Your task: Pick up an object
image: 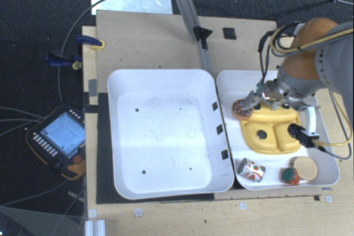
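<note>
My gripper [255, 99] is low in the right bin [227, 85], at its back left part. Just below and left of the gripper tip lies a small brown ring with pink speckles [241, 110], touching or nearly touching it. A large yellow moulded piece [271, 130] sits under the wrist, in the middle of the bin. Near the front wall lie a small red-and-white can [251, 169] on its side, a green and red ball [289, 176] and a tan round disc [305, 167]. I see nothing lifted off the bin floor.
The left bin [119, 119] stands beside the right one, with black clips [219, 129] along the shared wall. The grey and orange arm [310, 58] covers the right bin's back right. A slanted grey pole [185, 0] crosses the bench's back. A teach pendant [58, 138] lies off the bench's left.
</note>
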Controlling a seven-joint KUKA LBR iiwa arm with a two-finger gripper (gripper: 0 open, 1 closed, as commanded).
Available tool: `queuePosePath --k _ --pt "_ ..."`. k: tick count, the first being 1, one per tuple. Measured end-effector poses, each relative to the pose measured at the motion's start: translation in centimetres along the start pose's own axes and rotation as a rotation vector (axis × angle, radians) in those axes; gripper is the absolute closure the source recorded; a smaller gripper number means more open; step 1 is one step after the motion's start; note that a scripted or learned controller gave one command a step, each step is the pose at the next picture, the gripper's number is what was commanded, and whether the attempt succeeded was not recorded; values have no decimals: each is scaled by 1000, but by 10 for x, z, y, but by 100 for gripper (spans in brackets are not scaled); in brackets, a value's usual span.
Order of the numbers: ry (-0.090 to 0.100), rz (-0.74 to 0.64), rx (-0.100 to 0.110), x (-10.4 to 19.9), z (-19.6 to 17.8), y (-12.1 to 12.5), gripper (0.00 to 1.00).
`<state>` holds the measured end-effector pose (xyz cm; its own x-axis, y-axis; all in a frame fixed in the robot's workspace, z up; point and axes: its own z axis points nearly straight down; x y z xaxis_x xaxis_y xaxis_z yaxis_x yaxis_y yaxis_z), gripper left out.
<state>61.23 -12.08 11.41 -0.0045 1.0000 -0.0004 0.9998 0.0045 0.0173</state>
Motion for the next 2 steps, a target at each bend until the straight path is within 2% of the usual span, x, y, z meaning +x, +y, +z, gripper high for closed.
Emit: queuePosePath --k 1,2 --pt "9 -4 -9 4 -15 4 100" --pt "-1 -1 11 0 -60 9 100"
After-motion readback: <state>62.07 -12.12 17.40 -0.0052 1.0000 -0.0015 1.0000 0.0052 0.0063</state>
